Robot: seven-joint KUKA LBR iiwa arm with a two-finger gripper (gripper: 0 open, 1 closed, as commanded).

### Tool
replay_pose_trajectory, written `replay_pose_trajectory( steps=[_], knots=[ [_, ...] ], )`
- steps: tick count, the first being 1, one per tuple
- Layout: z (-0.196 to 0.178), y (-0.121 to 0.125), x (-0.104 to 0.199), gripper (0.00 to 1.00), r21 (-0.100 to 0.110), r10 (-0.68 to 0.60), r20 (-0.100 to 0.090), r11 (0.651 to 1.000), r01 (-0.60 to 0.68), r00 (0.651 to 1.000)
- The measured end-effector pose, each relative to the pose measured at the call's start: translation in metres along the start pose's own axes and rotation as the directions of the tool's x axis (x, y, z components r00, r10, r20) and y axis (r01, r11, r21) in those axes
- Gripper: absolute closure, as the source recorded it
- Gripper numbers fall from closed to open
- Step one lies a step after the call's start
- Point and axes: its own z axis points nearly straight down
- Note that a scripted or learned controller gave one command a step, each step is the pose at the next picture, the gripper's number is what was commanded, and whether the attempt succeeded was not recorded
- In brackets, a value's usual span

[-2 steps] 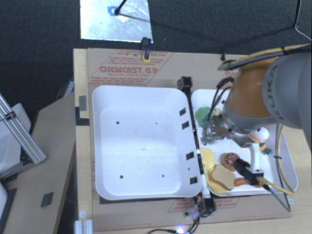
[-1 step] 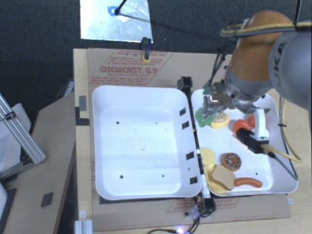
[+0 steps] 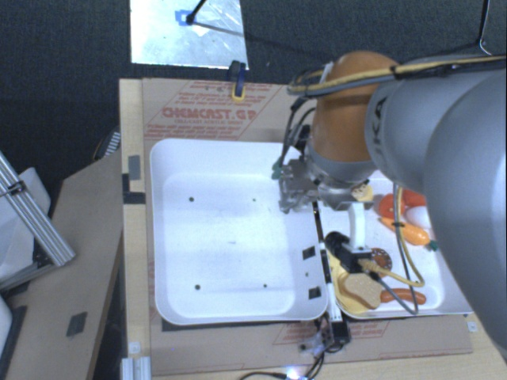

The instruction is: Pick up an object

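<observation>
The right bin holds several toy foods. A slice of toast lies at its front on a yellow piece, with a red sausage beside it. Behind these sit a brown round item, an orange carrot and an orange-red piece. My gripper hangs under the orange wrist band, above the inner edge of the left bin near the divide between the bins. I see nothing held in it. The arm hides much of the right bin.
Both bins rest on a cardboard sheet held by a blue and yellow clamp at the back. A shiny panel lies beyond it. An aluminium rail stands at the far left.
</observation>
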Motion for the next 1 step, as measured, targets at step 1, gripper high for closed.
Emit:
replay_pose_trajectory(
  steps=[1],
  knots=[
    [0.0401,-0.0174,0.0574,1.00,0.001,0.001,0.000,1.000,-0.001,1.000]
  ],
)
